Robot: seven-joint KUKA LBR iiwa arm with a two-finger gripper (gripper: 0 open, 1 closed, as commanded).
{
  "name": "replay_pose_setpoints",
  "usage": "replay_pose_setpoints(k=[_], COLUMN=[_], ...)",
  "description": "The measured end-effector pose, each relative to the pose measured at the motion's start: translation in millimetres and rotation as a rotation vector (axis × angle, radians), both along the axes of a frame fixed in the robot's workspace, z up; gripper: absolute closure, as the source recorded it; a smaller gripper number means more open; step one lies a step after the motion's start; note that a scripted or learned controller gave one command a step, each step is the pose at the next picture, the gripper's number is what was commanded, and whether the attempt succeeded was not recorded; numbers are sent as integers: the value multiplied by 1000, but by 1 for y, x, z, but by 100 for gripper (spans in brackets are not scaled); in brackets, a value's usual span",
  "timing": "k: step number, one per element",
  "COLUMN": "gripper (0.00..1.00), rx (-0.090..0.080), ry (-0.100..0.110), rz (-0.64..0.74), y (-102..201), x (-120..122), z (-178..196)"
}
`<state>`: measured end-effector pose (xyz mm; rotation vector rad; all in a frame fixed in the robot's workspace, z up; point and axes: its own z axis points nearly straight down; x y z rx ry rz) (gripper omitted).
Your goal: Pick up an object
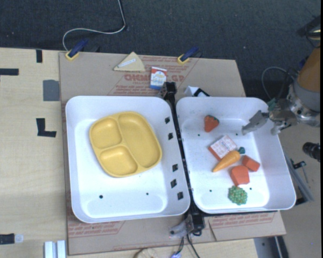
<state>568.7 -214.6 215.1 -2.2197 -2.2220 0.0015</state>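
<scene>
a: carrot (227,160) is orange and long, with a green end. it lies tilted in the right bin (274,160), touching a small card (223,145).

b: and the gripper (264,121)?

a: it is released, fingers apart, nothing between them, over the far right rim of this bin.

b: around it?

a: left bin (78,160) has a yellow plate (125,143). both bins stand on brown cardboard (215,74) over a pale wood bench (21,160); dark carpet (204,15) is behind.

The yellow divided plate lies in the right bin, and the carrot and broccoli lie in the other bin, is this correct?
Not quite. The camera view shows the yellow divided plate in the left bin; the carrot and broccoli lie in the other, right bin.
</scene>
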Motion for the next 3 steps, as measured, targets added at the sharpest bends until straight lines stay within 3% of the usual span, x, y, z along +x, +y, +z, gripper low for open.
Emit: replay_pose_setpoints(k=[1, 2, 3], gripper=[0, 0, 100], rx=[5, -1, -4], ry=[-13, -6, -9], rz=[1, 1, -1], y=[25, 99, 98], x=[-53, -83, -83], z=[-124, -129, -119])
